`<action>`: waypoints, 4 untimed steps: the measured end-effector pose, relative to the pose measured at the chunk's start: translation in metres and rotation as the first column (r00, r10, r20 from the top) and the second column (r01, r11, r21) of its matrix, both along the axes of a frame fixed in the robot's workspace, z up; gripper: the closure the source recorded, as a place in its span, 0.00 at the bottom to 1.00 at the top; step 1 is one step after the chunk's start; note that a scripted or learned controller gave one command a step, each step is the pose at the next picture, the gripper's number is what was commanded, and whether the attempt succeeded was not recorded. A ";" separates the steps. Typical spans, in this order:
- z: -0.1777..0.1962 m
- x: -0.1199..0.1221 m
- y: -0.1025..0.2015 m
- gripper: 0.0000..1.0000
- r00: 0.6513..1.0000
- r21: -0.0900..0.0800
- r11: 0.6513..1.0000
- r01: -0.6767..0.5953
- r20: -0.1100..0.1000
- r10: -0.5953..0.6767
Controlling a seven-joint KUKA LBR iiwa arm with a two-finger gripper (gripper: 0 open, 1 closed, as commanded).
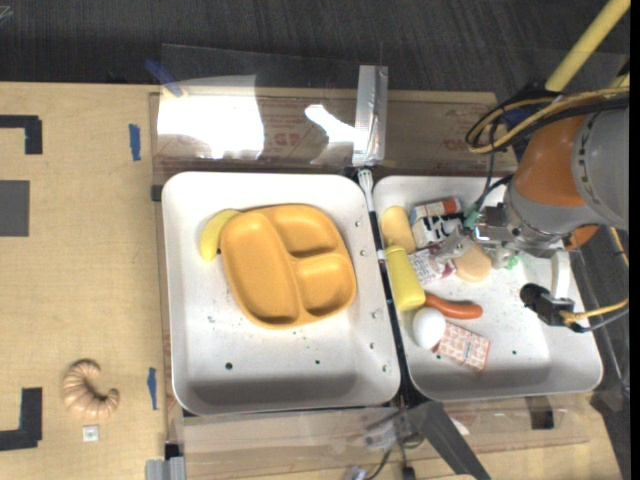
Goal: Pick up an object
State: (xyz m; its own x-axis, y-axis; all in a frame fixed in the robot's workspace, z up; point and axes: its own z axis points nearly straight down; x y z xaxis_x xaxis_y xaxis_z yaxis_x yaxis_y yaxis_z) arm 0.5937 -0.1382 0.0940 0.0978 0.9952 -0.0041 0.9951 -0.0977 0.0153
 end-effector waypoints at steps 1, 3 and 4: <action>0.013 0.003 -0.001 1.00 1.000 -0.004 1.000 -0.001 0.010 0.001; 0.185 0.015 0.013 1.00 0.791 0.005 0.791 0.611 -0.014 -0.611; 0.059 -0.073 -0.044 1.00 0.711 -0.003 0.711 0.703 -0.025 -0.703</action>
